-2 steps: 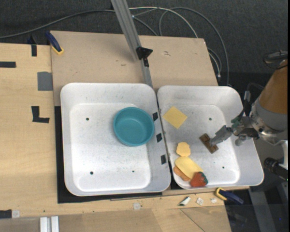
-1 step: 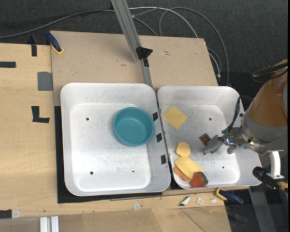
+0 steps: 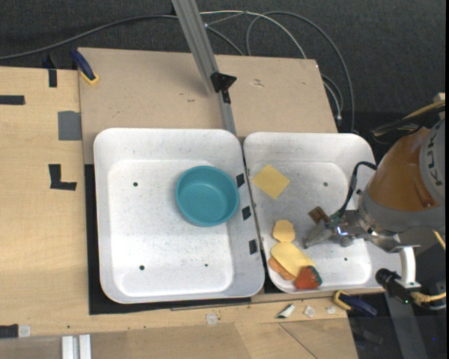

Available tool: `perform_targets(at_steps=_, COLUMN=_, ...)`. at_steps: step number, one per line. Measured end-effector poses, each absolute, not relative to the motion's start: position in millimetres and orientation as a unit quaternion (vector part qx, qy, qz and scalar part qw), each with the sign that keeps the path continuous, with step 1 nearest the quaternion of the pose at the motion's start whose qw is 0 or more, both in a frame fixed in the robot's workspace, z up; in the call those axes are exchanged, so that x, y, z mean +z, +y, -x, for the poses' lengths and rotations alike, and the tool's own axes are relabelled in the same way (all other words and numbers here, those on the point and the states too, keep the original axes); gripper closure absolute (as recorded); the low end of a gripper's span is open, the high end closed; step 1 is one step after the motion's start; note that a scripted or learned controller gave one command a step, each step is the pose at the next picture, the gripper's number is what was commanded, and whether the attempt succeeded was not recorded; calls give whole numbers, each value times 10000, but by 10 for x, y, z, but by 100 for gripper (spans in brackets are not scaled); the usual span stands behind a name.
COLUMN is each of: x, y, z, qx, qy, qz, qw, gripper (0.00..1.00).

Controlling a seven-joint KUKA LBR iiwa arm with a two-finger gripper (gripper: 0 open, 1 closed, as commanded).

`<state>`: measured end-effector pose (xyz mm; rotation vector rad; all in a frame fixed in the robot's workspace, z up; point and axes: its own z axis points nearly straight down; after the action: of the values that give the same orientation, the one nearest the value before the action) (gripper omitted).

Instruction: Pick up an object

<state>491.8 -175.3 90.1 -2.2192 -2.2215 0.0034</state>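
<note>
Camera view shows you the pincer low in the right bin, fingers parted, gripping nothing. Just beside it lies a yellow oblong piece, long axis pointing toward the pincer's side corner.

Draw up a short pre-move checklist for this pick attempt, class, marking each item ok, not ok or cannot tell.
1. Gripper is over the right bin: ok.
2. Something is held between the fingers: cannot tell.
3. Targets within the right bin: ok; yellow square piece, yellow pieces and red piece.
4. Gripper directly above a target: not ok; it sits beside the yellow pieces.
5. Teal bowl stays out of the way in the left bin: ok.
</note>
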Motion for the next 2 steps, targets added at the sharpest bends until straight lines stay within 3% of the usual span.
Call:
perform_targets(at_steps=1, x=1020, y=-1744, z=-4920, qx=6, qy=-7078, qz=7064, qw=20, gripper=100)
perform_targets(at_steps=2, x=1552, y=-1639, z=-4902, qx=-8, qy=-7079, qz=7063, qw=-10, gripper=100)
